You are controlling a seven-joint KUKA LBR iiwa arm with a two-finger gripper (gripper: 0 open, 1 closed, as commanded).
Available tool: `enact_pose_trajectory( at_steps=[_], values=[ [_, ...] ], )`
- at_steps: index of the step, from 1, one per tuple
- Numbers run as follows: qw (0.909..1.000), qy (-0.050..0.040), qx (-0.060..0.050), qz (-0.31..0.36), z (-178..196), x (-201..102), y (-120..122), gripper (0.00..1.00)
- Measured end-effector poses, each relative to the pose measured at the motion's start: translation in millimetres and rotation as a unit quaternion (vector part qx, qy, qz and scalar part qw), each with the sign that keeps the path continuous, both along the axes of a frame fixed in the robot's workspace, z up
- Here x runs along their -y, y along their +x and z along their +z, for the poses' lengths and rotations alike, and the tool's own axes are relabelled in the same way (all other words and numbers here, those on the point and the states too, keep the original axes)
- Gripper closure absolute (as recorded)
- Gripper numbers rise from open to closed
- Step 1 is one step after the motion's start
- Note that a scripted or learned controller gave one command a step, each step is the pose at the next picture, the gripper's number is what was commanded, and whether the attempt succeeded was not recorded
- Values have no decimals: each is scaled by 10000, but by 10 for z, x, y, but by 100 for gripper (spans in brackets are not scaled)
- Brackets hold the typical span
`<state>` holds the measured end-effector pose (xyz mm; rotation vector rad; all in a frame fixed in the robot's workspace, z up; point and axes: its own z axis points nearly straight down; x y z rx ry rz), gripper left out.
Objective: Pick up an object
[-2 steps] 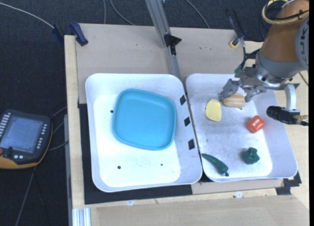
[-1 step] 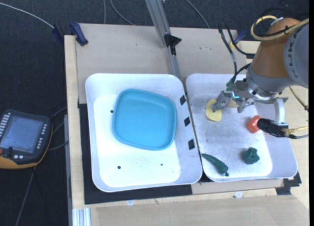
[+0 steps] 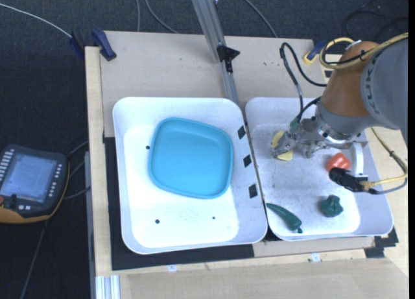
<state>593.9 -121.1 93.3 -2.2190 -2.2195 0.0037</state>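
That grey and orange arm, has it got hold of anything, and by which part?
Cannot be told: the gripper sits low beside a small pale yellow object in the right white bin, but no hold shows.

right bin (image 3: 279, 113): arm (image 3: 363, 90) covers the upper right; gripper (image 3: 299, 143) low beside yellow piece (image 3: 281, 146) | orange piece (image 3: 337, 161) tucked under the wrist | green lump (image 3: 332, 206), green pepper (image 3: 285, 216) along front edge; bare floor between them | left bin (image 3: 130, 161): blue plate (image 3: 191, 157) takes the middle; front strip open
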Motion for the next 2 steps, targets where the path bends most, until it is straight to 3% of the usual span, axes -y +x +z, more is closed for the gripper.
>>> enact_pose_trajectory(
  at_steps=[1,2],
  values=[
    [10000,-4,30,1,132,2,17,100],
    [10000,-6,46,1,638,24,125,100]
  ],
)
